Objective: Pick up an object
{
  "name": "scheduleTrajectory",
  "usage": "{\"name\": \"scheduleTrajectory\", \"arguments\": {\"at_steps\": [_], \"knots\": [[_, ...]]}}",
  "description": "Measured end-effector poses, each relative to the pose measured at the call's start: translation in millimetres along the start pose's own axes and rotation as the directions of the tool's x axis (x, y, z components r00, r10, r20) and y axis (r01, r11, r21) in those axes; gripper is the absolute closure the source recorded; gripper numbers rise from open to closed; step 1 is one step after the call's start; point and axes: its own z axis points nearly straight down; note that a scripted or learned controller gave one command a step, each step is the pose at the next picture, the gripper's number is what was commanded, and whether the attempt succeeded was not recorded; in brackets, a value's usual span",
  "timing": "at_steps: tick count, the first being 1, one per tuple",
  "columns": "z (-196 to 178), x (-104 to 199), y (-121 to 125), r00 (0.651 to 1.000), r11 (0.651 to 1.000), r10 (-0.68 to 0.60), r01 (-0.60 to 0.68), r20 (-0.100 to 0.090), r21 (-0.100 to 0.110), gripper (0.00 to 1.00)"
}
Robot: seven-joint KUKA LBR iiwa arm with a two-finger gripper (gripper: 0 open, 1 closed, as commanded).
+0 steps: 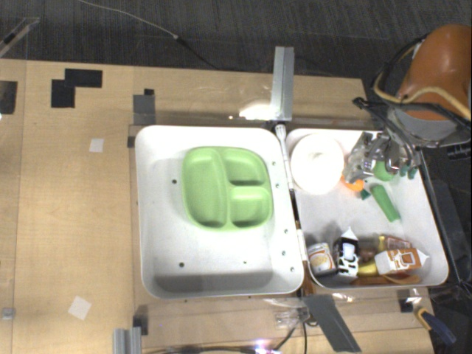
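Crowding the right bin (435, 231) are a white plate (317, 163), a small can (320, 257) and cartons (400, 259) along the near wall. Under the gripper (369, 162), whose grip I cannot tell, a green marker-like stick (384, 202) is lying slantwise, beside something orange (355, 184). A green divided tray (226, 186) is sitting in the left bin (158, 220) on the wooden bench (66, 220).

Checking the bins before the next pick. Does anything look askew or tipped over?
The green divided plate sits slightly skewed in the left bin. In the right bin, several small items lie heaped along the near wall, some on their sides. Nothing looks spilled.
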Motion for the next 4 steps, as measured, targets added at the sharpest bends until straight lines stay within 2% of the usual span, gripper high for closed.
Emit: {"name": "scheduleTrajectory", "arguments": {"at_steps": [1, 2, 3, 4], "knots": [[36.7, 67.0, 58.4, 1.000, 1.000, 0.028, -0.028, -0.012, 0.000, 1.00], [32.1, 2.1, 56.2, 0.984, 0.984, 0.178, -0.178, -0.007, 0.002, 1.00], [8.4, -50.5, 38.2, 0.991, 0.991, 0.132, -0.132, -0.004, 0.002, 1.00], [-4.6, -52.6, 41.0, 0.992, 0.992, 0.126, -0.126, 0.006, -0.001, 1.00]]}}
